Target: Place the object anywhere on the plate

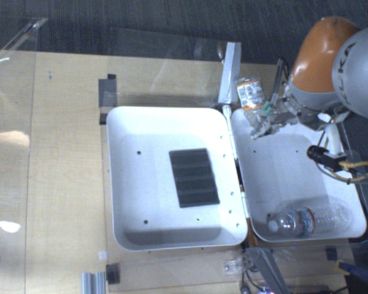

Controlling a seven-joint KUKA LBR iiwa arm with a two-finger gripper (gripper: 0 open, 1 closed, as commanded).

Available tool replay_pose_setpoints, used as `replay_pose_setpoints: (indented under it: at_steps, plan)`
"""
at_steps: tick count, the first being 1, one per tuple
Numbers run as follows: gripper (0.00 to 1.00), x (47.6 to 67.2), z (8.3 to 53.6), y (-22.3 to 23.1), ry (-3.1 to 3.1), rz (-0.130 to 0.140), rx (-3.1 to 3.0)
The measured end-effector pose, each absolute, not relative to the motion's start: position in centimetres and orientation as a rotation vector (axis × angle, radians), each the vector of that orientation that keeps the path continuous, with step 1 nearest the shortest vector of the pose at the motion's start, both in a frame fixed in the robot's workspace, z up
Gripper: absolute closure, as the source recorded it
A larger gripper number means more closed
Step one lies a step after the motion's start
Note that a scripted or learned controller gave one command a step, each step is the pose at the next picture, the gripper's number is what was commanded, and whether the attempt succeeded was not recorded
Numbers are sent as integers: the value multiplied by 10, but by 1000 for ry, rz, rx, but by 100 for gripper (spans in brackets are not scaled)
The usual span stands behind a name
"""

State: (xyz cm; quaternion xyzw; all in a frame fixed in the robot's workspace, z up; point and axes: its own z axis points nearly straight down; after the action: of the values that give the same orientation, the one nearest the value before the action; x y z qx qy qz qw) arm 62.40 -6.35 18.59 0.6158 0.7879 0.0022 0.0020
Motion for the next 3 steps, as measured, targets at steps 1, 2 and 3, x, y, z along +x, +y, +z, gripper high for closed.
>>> replay_pose_setpoints:
  at_steps: [1, 2, 3]
  plan:
    - [100, 628, 186, -47, 2467, 7, 1939]
    - [100, 596, 266, -9, 2759, 6, 1490]
    - [100, 609, 219, 72, 2796, 4, 1432]
